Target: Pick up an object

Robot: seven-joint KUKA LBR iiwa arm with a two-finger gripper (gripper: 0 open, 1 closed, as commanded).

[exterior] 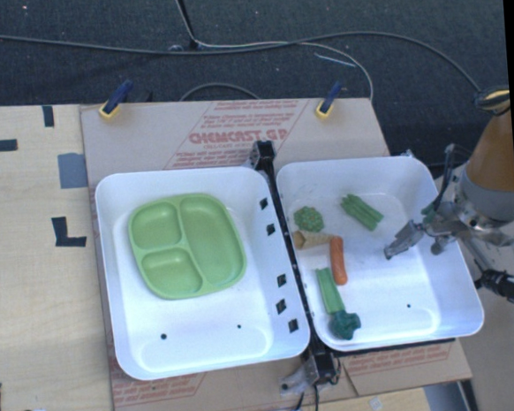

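The jaws [416, 239] hang over the right bin's [443, 318] right side, thin dark metal prongs below the grey wrist and its orange band [492, 157]; 1 prong points left over bare white floor, and whether they stand wide or narrow I cannot tell. Nothing shows between them.

The nearest object is a ribbed green bundle like asparagus or beans [361, 211], lying slanted up and to the left of the jaws, well apart from them. Further left lies a smooth orange carrot [337, 260], roughly upright in the view, and just beside it below, a long green stalk ending in a knobbly dark head, a toy broccoli [335, 306]. Above the carrot sits a bumpy round green piece [308, 218] with a small tan lump [300, 239] touching its lower edge.

The left bin [125, 326], the same glossy white plastic with rounded corners, holds a pale green plate [187, 245] moulded into 3 compartments. Both bins rest on a sheet of brown cardboard [233, 127] with red print, held to the wooden table [26, 307] by 2 clamps with yellow and blue handles [117, 98].
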